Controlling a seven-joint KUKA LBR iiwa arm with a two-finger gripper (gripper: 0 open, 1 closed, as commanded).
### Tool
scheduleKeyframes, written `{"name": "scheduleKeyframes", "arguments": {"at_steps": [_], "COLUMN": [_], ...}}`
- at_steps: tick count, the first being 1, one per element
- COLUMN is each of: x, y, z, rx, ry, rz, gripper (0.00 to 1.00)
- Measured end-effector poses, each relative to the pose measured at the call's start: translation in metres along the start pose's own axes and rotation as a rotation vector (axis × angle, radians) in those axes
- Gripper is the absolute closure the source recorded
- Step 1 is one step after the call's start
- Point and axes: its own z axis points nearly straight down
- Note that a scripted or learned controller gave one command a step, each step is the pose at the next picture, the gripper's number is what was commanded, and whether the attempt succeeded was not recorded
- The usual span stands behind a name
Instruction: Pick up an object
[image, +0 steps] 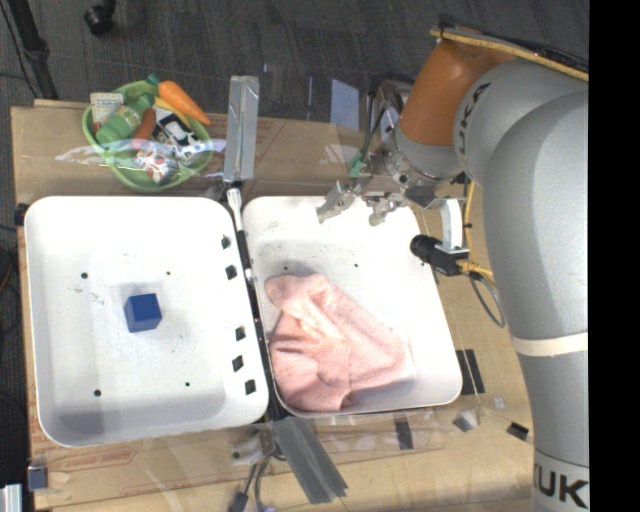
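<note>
One pink cloth (335, 345) — below the empty, spread end effector (360, 205).

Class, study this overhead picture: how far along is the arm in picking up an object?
Done: nothing lifted yet. The small blue cube lies in the left white bin, and the crumpled pink cloth lies in the right white bin. In hand: the end effector hangs open above the right bin's far edge, holding nothing. Left: descend, grasp and lift.

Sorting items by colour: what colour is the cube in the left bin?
Blue; the cube shows plainly in the camera view, lying alone in the left bin.
</note>
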Motion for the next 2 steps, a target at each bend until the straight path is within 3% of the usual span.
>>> {"name": "scheduleKeyframes", "arguments": {"at_steps": [1,2], "x": [0.022,0.013], "y": [-0.054,-0.096], "z": [0.098,0.108], "rx": [0.002,-0.001], "ry": [0.0,0.001], "rz": [0.146,0.01], "gripper": [0.0,0.0]}}
